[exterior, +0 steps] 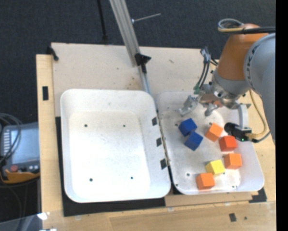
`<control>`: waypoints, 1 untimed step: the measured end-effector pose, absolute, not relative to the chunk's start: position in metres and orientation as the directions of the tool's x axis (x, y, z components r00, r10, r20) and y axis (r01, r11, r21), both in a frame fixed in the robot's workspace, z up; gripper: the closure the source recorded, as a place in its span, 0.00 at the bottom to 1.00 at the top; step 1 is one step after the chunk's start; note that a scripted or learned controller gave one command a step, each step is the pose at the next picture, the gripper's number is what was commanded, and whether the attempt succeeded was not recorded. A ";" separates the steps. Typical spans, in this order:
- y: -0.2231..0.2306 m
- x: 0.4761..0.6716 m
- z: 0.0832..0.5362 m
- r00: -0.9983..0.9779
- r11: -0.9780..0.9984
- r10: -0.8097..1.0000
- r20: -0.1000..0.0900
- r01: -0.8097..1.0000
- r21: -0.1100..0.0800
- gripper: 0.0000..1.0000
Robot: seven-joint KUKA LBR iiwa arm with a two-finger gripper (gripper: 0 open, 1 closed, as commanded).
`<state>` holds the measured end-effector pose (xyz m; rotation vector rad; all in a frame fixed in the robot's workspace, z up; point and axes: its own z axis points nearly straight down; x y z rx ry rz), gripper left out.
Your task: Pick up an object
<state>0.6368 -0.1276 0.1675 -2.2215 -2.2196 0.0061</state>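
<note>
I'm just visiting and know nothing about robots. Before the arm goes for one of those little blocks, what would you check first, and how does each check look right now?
1. Blocks to pick lie in the right bin: ok, two blue, four orange or red, one yellow.
2. Gripper carries nothing: ok, nothing between its fingers.
3. Fingers spread for a grasp: ok, they look apart.
4. Gripper over a target: not ok, it sits near the bin's far edge, short of the nearest blue block.
5. Target stands free: not ok, that block touches the second blue block.
6. Height above the bin floor: cannot tell from this slanted view.
</note>
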 end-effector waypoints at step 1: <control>-0.126 0.628 0.109 0.002 -0.002 1.000 -0.001 1.000 -0.005 0.00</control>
